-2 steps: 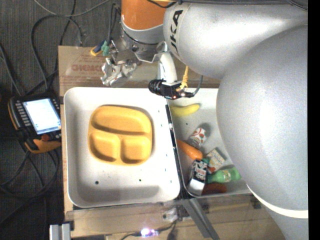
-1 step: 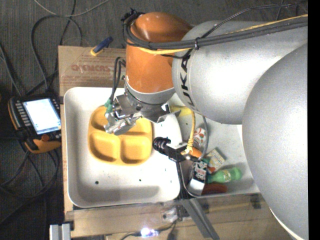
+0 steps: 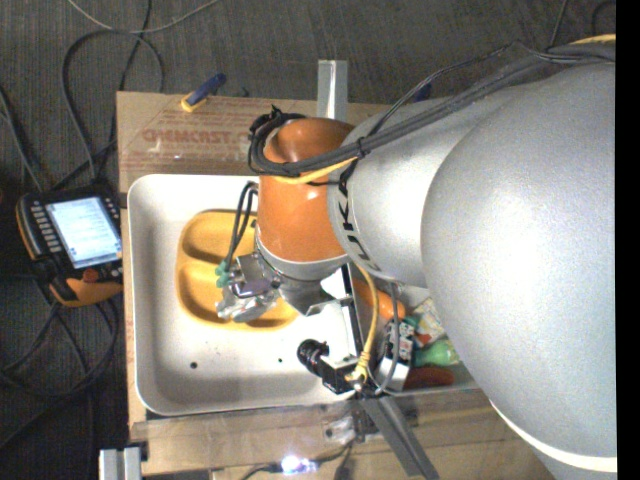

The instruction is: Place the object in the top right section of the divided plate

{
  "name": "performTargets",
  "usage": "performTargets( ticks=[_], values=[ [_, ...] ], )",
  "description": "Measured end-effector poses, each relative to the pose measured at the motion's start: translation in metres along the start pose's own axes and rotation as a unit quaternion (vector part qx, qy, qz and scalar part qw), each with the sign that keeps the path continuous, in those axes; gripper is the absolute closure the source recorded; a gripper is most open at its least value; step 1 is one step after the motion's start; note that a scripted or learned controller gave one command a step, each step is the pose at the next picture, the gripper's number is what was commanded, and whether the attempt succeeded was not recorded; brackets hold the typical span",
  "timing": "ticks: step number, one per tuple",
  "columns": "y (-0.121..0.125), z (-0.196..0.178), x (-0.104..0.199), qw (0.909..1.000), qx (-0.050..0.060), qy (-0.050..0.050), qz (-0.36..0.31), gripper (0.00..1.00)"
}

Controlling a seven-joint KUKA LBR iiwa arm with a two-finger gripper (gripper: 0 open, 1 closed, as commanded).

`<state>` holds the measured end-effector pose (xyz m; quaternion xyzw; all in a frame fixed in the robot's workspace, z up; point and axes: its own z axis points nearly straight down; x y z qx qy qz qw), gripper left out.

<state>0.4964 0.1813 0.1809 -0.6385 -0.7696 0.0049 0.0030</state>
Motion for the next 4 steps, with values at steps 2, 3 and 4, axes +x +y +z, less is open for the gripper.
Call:
performTargets(
  ticks=[2,3,4],
  values=[
    [0.038,-0.019,-0.021,0.9994,-0.001,0.0,-0.034,1.0],
    [0.079,-0.024,-0.049,0.9986,-0.002,0.0,-0.053,1.0],
    [0.035,-0.013,-0.021,0.9993,-0.001,0.0,-0.036,1.0]
  ],
)
